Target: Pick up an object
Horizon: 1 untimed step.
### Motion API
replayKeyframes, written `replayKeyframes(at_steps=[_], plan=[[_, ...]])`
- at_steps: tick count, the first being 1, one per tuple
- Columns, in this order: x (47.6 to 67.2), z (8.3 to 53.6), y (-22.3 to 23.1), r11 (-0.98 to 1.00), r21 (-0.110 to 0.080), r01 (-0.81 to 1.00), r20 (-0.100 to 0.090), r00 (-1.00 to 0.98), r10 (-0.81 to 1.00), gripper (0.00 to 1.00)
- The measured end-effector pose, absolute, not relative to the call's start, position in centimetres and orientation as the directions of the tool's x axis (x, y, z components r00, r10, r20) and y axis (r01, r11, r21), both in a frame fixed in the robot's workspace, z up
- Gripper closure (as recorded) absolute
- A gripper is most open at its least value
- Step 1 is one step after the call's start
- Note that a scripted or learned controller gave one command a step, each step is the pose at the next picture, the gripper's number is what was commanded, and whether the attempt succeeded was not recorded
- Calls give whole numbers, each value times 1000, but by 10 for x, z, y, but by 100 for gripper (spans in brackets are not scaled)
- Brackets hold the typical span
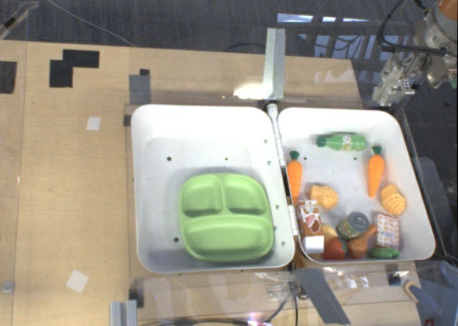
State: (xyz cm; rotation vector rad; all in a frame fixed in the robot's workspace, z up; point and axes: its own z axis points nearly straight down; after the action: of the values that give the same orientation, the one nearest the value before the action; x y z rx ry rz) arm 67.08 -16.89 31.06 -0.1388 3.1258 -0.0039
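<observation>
the gripper (392, 89) hangs beyond the far right corner of the right bin (408, 147), fingers pointing down; i cannot tell how wide they stand. the green bottle (342, 142) and orange carrot (376, 171) lie below-left of it, well apart.

The right bin (408, 147) holds small toy foods. A green bottle (342, 142) lies on its side near the far wall. Two carrots (294, 172) (376, 171) lie lengthwise, one against the left wall, one toward the right. Waffles (393, 200), a can (354, 224), a tomato (334, 248) and cartons (387, 231) crowd the near edge.
</observation>
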Motion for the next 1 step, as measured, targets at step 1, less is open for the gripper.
replayKeyframes(at_steps=[1], plan=[[671,308,-169,989,-4,-151,-13,-989,-151,100]])
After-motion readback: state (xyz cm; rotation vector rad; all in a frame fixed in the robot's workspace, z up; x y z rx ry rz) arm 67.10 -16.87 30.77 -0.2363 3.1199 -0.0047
